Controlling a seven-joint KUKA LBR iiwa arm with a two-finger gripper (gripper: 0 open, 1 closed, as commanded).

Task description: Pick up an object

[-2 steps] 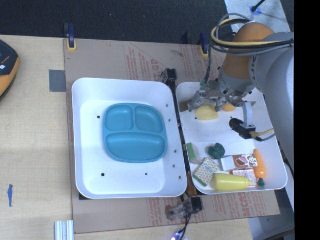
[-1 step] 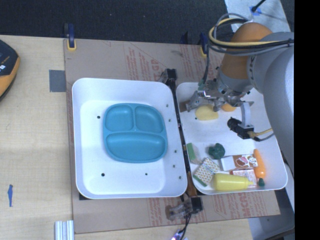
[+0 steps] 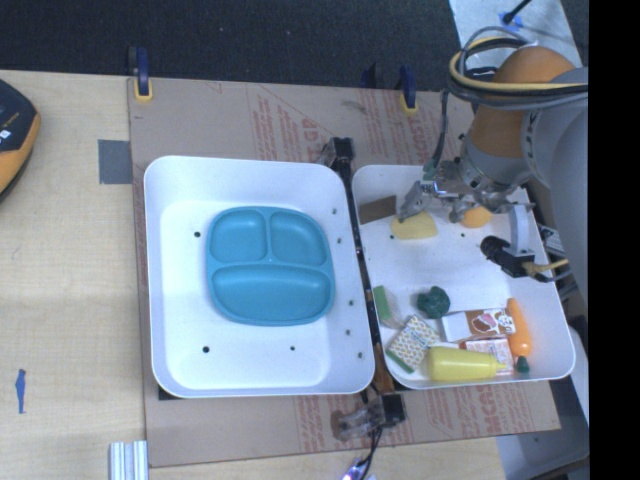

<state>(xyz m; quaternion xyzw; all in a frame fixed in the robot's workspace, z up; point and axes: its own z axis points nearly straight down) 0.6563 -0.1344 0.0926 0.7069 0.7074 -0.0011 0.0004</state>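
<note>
A pale yellow wedge [image 3: 416, 227] lies on the floor of the right bin [image 3: 445, 263], in its upper left part, a little right of centre in the frame. The gripper [image 3: 432, 208] hangs just above it. Its two fingers [image 3: 408, 206] seem spread wide with nothing between them, though the metal parts blur together here. Whether the left fingertip touches the wedge cannot be told. A small orange piece [image 3: 478, 216] sits just right of the gripper. The arm [image 3: 530, 78] comes in from the upper right of the frame.

Lower in the same bin, a dark green lump [image 3: 433, 301] lies alone near the middle. Along the bottom edge are a green stick [image 3: 380, 304], a checked packet [image 3: 410, 344], a yellow bottle [image 3: 463, 365] on its side, two printed boxes [image 3: 482, 325] and an orange carrot [image 3: 517, 330], crowded close together.

The left bin [image 3: 160, 268] holds a blue divided plate [image 3: 268, 266] at its centre. Both bins rest on a brown cardboard sheet [image 3: 250, 118], held by blue clamps [image 3: 141, 73] at its top edge.
</note>
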